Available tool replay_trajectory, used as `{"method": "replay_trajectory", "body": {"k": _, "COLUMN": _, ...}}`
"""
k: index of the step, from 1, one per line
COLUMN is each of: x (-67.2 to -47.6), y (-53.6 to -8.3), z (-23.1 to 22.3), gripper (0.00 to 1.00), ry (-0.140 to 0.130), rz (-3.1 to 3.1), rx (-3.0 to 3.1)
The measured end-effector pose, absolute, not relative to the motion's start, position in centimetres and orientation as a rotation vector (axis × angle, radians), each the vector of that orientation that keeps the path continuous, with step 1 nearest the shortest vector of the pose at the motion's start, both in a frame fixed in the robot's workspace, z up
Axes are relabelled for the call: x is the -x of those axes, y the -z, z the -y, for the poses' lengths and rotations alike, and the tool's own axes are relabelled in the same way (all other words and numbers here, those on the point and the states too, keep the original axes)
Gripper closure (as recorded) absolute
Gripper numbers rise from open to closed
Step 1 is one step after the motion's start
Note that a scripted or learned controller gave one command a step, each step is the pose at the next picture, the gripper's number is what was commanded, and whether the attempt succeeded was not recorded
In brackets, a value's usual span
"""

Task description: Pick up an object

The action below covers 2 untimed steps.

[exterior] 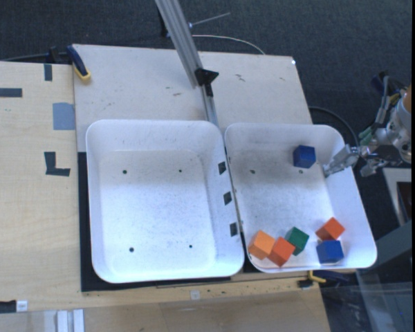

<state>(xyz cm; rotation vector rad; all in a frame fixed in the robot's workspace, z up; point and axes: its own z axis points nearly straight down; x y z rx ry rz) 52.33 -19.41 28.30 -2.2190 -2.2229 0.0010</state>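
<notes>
The right bin (263, 185) holds several small cubes. A blue cube (304, 156) sits alone near its far right. Along the near rim lie an orange cube (262, 243), a red cube (282, 252), a green cube (297, 239), another red cube (330, 228) and a second blue cube (330, 252). My gripper (353, 161) hangs over the right bin's right rim, just right of the lone blue cube. Its fingers stand open with nothing between them.
The left bin (97, 185) stands beside the right one on the bench. A slanted metal rail (183, 37) runs from the top down to the bins' shared wall. A yellow-handled clamp (79, 64) lies at the bench's far left corner.
</notes>
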Motion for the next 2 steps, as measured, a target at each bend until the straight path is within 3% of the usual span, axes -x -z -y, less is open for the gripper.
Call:
{"method": "replay_trajectory", "body": {"k": 1, "x": -57.5, "y": -16.5, "z": 19.5, "gripper": 0.0, "ry": -0.007, "rz": 2.22, "rx": 2.214}}
{"method": "replay_trajectory", "body": {"k": 2, "x": -66.0, "y": -11.1, "z": 19.9, "gripper": 0.0, "ry": 0.013, "rz": 2.239, "rx": 2.233}}
